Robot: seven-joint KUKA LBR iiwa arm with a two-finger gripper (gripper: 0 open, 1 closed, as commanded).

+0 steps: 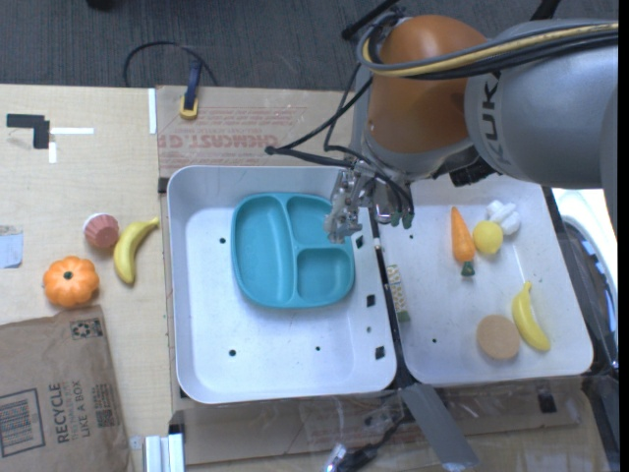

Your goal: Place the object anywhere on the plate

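The arm reaches in from the right and its tool (344, 214) hangs over the right rim of the plate (292, 251), a teal dish with three compartments that lies in the left bin (285, 367). Whether the tool is open or closed cannot be told from this slanted view, and nothing can be made out between its tips, so it is unclear whether it carries anything.

The likely objects lie in the right bin (491, 362): a carrot (461, 235) touching a lemon (487, 237), a small white piece (503, 213) just behind them, a banana (531, 319) and a tan round disc (498, 337) just beside it. All three compartments of the plate look bare, so the placing appears not yet done.

If something small is in fact held, the step would go best by lowering over a compartment floor, not the rim or the dividers, and letting go close to the surface so the thing does not roll off. If nothing is held, the disc or banana looks the easier pick, since they lie apart from the crowded carrot and lemon.

On the bench to the left sit a pumpkin (71, 281), a second banana (132, 249) and a pink cupcake (100, 231).
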